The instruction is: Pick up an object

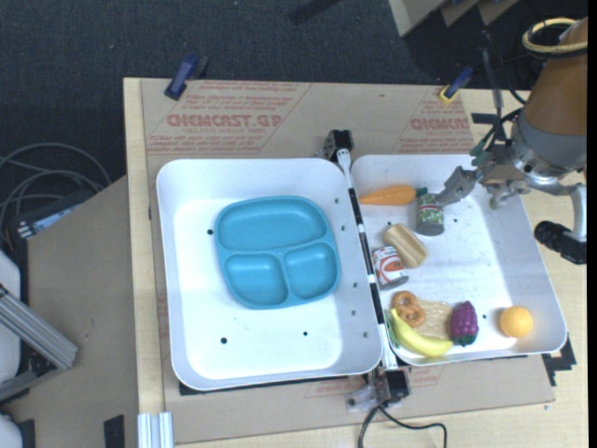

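The gripper [457,183] hangs over the right bin [522,250], toward its 12 o'clock edge, just beside a small can [430,215] at its 7 o'clock. Whether its fingers are spread cannot be told; nothing looks lifted, so the pick appears undone.

my arm [558,101] grey, orange band | bins [187,250] white | tray [275,250] light blue | carrot [387,195] orange | banana [417,337] yellow | grapes [463,322] purple | ball [516,322] yellow-orange
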